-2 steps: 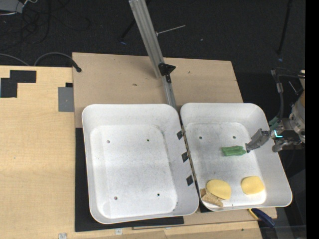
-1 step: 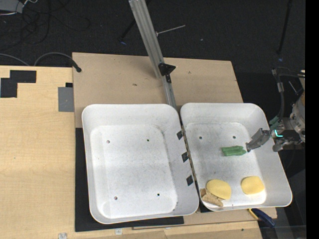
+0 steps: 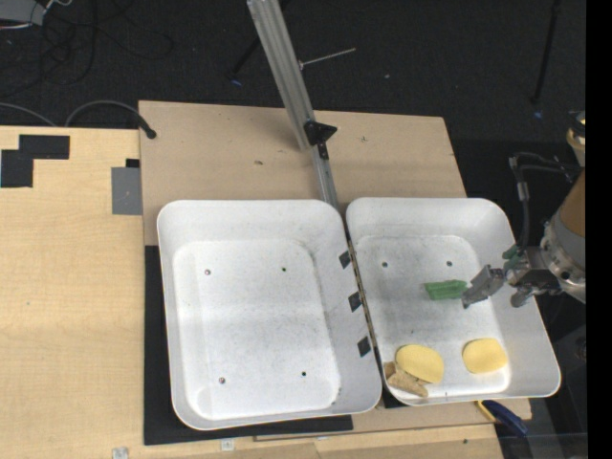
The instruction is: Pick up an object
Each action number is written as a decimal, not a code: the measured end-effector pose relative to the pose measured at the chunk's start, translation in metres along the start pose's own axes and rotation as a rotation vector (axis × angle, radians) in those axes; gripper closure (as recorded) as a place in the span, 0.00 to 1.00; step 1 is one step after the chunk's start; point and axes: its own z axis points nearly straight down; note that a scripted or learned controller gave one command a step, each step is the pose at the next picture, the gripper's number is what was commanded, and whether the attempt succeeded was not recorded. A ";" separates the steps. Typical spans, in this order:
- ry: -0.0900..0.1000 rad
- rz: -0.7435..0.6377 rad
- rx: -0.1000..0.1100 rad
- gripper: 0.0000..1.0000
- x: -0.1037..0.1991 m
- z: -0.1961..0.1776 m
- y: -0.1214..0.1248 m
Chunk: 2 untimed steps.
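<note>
Overhead slanted view of a wooden bench with two shallow white bins side by side. In the right bin (image 3: 421,220) lies a small green block (image 3: 445,290) near the middle, with two yellow round pieces (image 3: 420,362) (image 3: 485,356) and a tan scrap (image 3: 409,382) along the near edge. The gripper (image 3: 499,290) reaches in from the right, its dark fingers spread apart, one fingertip just beside the green block, holding nothing. The left bin (image 3: 182,220) sits alongside.
</note>
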 end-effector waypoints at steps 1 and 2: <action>0.001 0.000 0.001 0.00 -0.005 0.062 0.001; 0.001 0.001 0.000 0.00 -0.007 0.107 0.005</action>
